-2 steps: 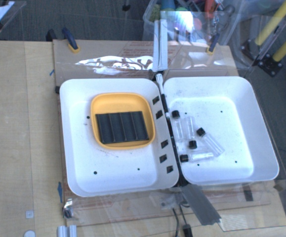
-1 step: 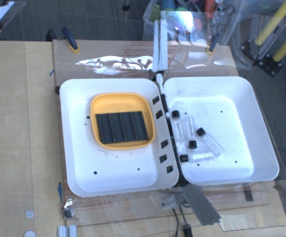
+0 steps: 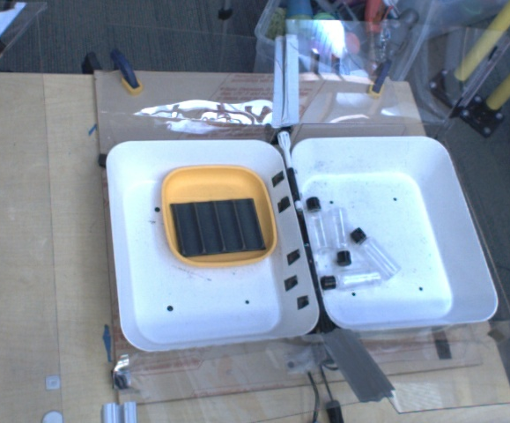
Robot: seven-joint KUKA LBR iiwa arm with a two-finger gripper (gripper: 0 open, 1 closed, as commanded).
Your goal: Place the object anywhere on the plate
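Vials (image 3: 347, 249), clear with black caps, lie scattered in the right bin (image 3: 431, 161), well apart from the yellow plate (image 3: 219, 181) in the left bin (image 3: 136, 263) to their left; the end effector's state cannot be told.

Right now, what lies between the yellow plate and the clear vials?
In the camera view, the two bins' adjoining white rims, bearing a row of small black clips, separate the yellow plate from the clear vials.
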